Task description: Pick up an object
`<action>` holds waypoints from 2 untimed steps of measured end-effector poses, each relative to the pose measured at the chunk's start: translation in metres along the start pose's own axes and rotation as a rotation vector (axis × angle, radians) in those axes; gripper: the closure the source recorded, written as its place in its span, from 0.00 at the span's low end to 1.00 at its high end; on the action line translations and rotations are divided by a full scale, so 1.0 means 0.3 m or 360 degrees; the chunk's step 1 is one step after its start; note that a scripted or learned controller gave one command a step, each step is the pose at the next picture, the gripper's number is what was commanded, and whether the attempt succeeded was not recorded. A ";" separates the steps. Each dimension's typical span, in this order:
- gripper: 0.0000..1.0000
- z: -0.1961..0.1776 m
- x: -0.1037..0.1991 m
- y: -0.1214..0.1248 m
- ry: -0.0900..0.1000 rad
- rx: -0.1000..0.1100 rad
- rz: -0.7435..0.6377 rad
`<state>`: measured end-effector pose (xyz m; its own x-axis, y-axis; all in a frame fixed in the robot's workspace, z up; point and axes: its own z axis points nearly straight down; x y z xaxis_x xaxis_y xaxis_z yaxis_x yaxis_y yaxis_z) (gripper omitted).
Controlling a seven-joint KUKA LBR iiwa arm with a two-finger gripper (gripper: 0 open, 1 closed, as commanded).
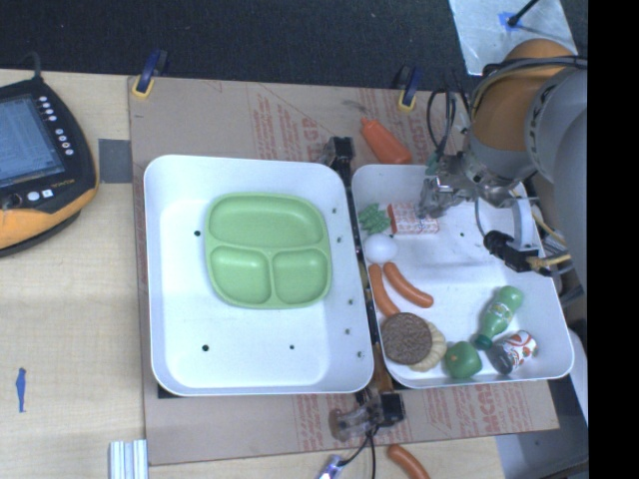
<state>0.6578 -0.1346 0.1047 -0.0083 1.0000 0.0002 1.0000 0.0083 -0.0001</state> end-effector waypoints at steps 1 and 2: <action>0.00 0.001 0.000 0.000 0.0000 0.0001 -0.0001; 0.00 0.045 0.121 -0.276 -0.0002 0.0009 0.0005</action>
